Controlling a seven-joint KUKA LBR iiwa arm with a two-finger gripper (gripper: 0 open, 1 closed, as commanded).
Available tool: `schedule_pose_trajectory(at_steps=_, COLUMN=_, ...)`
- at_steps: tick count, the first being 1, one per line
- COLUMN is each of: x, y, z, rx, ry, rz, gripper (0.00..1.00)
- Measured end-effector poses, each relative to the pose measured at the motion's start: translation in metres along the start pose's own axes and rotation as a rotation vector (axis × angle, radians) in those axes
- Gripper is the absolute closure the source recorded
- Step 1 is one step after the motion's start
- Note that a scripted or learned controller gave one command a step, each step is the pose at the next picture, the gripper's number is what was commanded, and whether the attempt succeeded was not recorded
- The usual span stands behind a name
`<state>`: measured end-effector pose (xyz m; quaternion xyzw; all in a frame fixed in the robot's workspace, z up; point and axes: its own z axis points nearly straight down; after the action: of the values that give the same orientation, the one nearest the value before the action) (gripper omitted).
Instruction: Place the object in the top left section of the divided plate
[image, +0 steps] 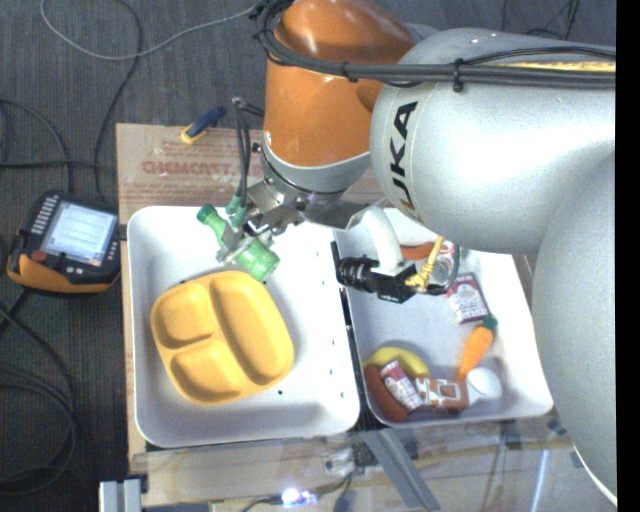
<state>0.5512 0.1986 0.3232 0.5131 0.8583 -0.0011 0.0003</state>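
Gripper (243, 232) hangs over far part of left bin (150, 400), closed around a green bottle (240, 243) that lies tilted between its fingers, bottle cap toward far left, body end toward the plate. Yellow divided plate (222, 335) sits mid left bin, three sections; bottle's lower end is just at the plate's far edge, above its rim, whether touching can't tell. Right bin (520, 400) holds a carrot (477, 347), white egg (483, 382), banana (395, 357), small packets (466, 300) and a brown item near front. Teach pendant (65, 243) lies left of the desk (150, 165).
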Motion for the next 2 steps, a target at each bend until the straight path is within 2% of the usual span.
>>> schedule_pose_trajectory(at_steps=1, x=0.026, y=-0.032, z=0.158, rx=0.003, ry=0.004, rz=-0.143, gripper=1.00)
schedule_pose_trajectory(at_steps=2, x=-0.008, y=-0.062, z=0.122, rx=0.001, ry=0.000, rz=-0.265, gripper=1.00)
